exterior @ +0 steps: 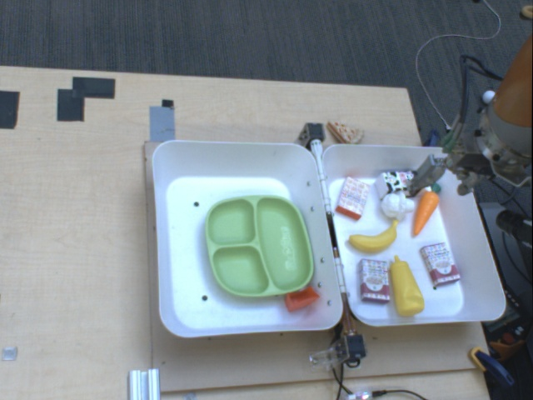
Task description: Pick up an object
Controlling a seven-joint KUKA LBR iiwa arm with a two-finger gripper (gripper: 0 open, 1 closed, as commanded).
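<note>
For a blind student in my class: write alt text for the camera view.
A grey robot arm reaches from the right, its gripper above the right white bin, near a toy carrot, banana, yellow bottle and three small red cartons. The left white bin holds a green divided plate and an orange piece.

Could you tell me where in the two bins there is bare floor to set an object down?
Left bin: bare floor left of the green divided plate and along the far wall above it. Right bin: a small patch at the near right corner, beyond the yellow bottle and carton. The rest is crowded, especially around the carrot beside the gripper.
</note>
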